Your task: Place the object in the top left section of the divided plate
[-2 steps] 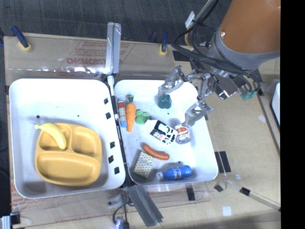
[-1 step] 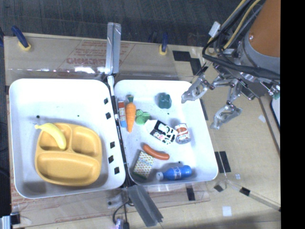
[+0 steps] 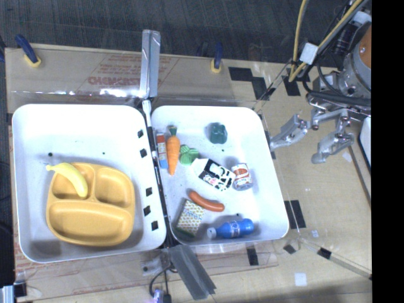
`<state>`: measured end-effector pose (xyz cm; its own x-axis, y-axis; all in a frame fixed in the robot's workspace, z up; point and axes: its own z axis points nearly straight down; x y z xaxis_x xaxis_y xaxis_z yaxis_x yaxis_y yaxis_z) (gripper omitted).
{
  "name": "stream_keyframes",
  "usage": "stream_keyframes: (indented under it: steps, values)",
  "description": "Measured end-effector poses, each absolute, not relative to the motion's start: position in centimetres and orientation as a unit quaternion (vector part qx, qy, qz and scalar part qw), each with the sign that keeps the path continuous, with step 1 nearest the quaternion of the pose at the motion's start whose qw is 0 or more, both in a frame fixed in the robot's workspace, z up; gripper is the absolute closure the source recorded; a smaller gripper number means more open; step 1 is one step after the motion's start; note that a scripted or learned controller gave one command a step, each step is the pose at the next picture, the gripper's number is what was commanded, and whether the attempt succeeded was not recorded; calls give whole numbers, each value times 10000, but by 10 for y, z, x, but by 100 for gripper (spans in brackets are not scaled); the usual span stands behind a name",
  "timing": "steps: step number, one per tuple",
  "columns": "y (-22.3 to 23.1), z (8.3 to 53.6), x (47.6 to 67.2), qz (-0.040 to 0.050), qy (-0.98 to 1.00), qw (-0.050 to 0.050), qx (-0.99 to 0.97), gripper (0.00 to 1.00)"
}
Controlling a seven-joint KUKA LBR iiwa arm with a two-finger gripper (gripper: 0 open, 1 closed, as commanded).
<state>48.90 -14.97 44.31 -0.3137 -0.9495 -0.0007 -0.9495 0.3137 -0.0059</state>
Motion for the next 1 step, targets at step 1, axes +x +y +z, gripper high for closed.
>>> stream_keyframes:
  steps: [1]
  values:
    - [-210,443,477,-23,7533,17,-6576,0]
